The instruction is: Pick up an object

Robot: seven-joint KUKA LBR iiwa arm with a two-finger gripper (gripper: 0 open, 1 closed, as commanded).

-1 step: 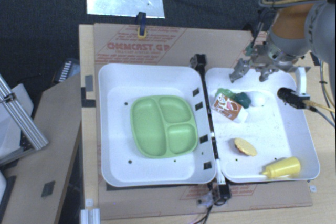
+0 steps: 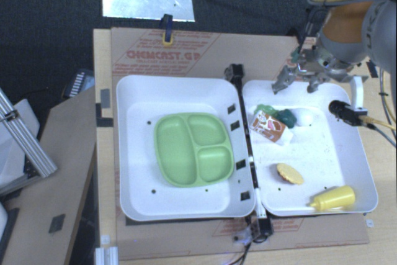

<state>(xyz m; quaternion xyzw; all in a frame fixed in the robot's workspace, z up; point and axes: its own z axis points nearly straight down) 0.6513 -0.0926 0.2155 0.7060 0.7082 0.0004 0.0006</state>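
Grey gripper [image 2: 296, 82] hangs open and empty above the right bin's [image 2: 347, 152] far rim; the carton [image 2: 269, 126], inside near its left wall, touches green packaging [image 2: 280, 115] — fingers could snag both.

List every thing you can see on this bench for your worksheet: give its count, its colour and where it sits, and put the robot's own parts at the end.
Bins: two, white, side by side on the bench.
Divided tray: one, light green, flat in the left bin.
Carton: one, red and white, upper left of the right bin.
Green item: one, dark green, touching the carton's upper right.
Round snack: one, tan, middle of the right bin.
Squeeze bottle: one, yellow, lying at the right bin's front edge.
Arm: one, grey with an orange band, upper right.
Gripper: one, grey, over the right bin's far edge.
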